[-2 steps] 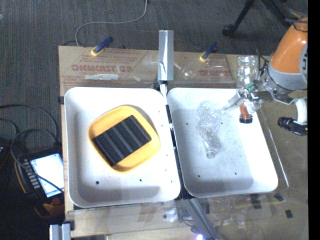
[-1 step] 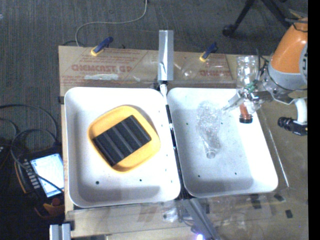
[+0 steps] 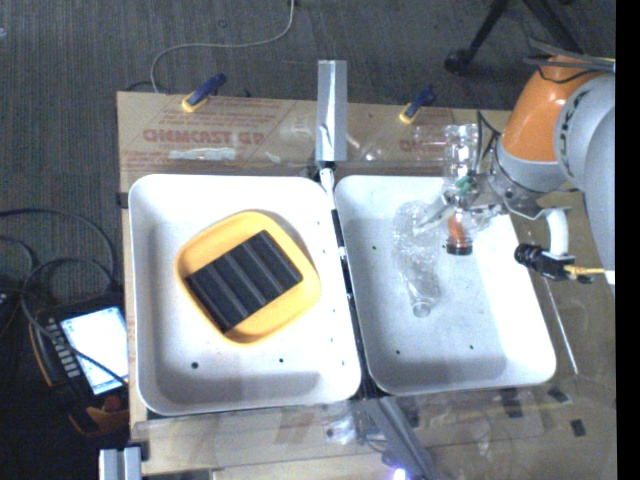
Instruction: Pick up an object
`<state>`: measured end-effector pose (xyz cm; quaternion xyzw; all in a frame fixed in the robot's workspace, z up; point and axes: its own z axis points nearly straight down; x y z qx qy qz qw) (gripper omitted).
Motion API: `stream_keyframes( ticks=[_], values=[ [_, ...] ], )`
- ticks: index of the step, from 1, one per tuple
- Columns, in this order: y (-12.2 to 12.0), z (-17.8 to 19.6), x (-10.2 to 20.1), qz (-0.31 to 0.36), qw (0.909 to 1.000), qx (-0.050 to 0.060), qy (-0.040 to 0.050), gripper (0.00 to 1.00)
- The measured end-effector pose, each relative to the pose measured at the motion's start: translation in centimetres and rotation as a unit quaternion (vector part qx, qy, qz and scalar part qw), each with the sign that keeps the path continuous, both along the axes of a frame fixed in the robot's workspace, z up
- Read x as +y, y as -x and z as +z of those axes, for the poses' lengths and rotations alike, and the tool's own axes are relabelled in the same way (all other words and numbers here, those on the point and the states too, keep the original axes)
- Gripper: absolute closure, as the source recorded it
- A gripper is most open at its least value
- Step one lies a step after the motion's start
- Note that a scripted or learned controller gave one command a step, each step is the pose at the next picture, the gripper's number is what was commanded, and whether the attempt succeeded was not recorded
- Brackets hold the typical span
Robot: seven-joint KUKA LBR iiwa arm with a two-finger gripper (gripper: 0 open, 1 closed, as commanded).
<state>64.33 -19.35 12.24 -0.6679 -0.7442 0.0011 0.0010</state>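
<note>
1. At the upper right of the right bin (image 3: pixel 520 363), the gripper (image 3: pixel 458 236) is seen low over the bin's back edge, with the arm (image 3: pixel 560 138) reaching in from the right; judged as positioned for a descent onto the nearest object.
2. A clear plastic bottle (image 3: pixel 418 258) is seen lying on its side on the right bin's floor, running from just beside the gripper down toward the bin's middle; taken as the likely pick target, since it is the one thing found in that bin.
3. A yellow tray with a black ribbed insert (image 3: pixel 248 274) is seen lying flat and skewed in the left bin (image 3: pixel 150 368), well apart from the gripper; judged out of play for this reach.
4. Both bins are set side by side on the table (image 3: pixel 230 133), apparently so either can be reached.
5. State of the fingers: cannot be told; the tip is small and merged with the bottle's transparent upper end.
6. Contact between gripper and bottle cannot be confirmed; no grasp is claimed.
7. Bottle outline is hard to trace against the white bin; the arm is cut off at the frame's right.
</note>
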Motion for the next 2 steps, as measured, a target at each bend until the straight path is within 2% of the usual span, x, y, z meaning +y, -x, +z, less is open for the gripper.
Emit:
stream_keyframes(
  ticks=[1,2],
  values=[
    [-1.75,-2.72,-1.84,0.063,0.9980,0.002,-0.0099,0.00],
    [-1.29,-2.88,-1.14,-0.010,0.9999,0.002,-0.0049,0.00]
  ],
)
